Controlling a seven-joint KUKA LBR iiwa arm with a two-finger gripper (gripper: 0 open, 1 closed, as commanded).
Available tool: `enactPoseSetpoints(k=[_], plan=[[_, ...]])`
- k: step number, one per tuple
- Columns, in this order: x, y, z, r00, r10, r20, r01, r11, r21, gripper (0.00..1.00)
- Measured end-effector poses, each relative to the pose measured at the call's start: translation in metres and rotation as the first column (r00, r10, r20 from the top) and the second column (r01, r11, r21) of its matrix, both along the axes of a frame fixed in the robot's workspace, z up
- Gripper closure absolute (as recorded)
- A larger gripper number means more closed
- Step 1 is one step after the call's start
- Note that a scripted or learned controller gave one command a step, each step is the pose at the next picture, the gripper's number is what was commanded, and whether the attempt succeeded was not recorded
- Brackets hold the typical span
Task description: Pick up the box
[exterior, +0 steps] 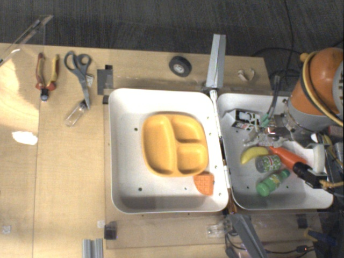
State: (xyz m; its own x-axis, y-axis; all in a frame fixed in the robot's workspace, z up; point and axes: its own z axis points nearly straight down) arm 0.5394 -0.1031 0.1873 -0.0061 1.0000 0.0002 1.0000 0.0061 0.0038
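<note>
Gripper (267, 127): low in right bin (322, 200); grip state can't tell.
Banana (252, 153): at its 7 o'clock.
Left bin (123, 144): yellow tray (174, 143) centred.

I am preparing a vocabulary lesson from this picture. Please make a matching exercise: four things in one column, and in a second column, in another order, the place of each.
Things:
1. yellow divided tray
2. banana
3. scissors
4. roll of black tape

Places:
A. on the bench, beyond the far rim of the left bin
B. in the right bin
C. in the middle of the left bin
D. on the bench, left of both bins, beside the red-handled pliers

Pairs: 1-C, 2-B, 3-D, 4-A
</note>
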Motion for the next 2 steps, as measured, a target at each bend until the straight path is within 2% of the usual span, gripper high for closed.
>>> enactPoseSetpoints(k=[1,2], plan=[[0.048,-0.040,-0.067,0.995,-0.099,-0.001,0.099,0.995,0.000,0.00],[0.076,-0.048,-0.090,0.998,0.055,0.020,-0.055,0.998,-0.009,0.00]])
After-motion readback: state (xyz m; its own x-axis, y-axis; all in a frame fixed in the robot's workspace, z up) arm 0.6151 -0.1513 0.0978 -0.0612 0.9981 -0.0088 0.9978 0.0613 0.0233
